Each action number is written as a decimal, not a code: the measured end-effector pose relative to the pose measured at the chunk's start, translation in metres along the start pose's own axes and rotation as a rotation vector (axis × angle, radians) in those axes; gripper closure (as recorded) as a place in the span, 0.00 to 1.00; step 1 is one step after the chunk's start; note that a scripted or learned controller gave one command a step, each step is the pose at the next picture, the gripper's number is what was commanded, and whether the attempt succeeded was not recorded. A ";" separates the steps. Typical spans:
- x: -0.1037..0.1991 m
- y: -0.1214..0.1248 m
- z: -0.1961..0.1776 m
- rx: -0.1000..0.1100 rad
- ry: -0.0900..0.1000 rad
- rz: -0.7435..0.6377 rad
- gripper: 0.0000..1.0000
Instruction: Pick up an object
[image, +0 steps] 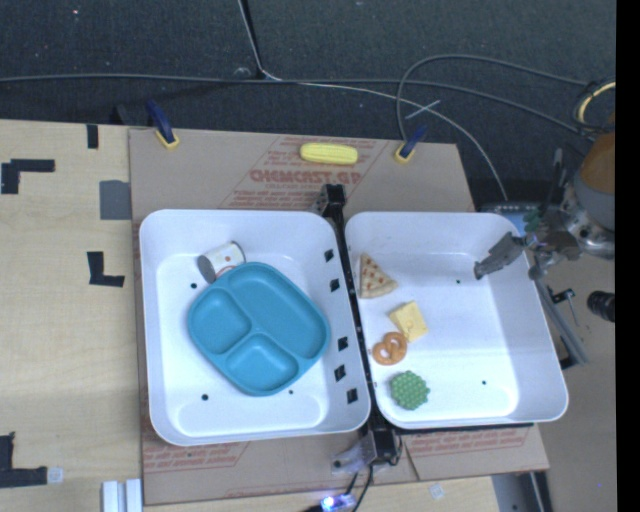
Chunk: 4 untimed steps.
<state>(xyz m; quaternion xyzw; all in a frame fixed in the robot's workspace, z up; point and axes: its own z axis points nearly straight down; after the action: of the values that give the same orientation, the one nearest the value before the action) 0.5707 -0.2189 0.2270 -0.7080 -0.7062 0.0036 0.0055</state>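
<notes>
The right bin (520, 390) holds a pizza slice (373, 277), a yellow cheese block (408, 321), a brown pretzel (389, 348) and a green broccoli piece (408, 390), all on its left side. My gripper (516, 264) hangs over the bin's upper right corner, well to the right of these items. Its fingers are open with nothing between them. One dark finger (495, 260) slants down to the left. The grey wrist with its orange band sits at the right edge.
The left bin (160, 300) holds a blue divided plate (258, 327) and a small white cup (220, 261) lying on its side. A yellow object (328, 153) lies on the cardboard behind the bins. Cables run across the dark back area.
</notes>
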 end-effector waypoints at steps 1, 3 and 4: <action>0.000 0.003 -0.007 -0.012 -0.003 -0.004 0.00; 0.000 0.013 0.113 -0.006 -0.002 -0.004 0.00; 0.000 0.014 0.142 -0.013 -0.006 -0.005 0.00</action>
<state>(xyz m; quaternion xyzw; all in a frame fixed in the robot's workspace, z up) 0.5825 -0.2183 0.0845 -0.7063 -0.7079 0.0009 -0.0012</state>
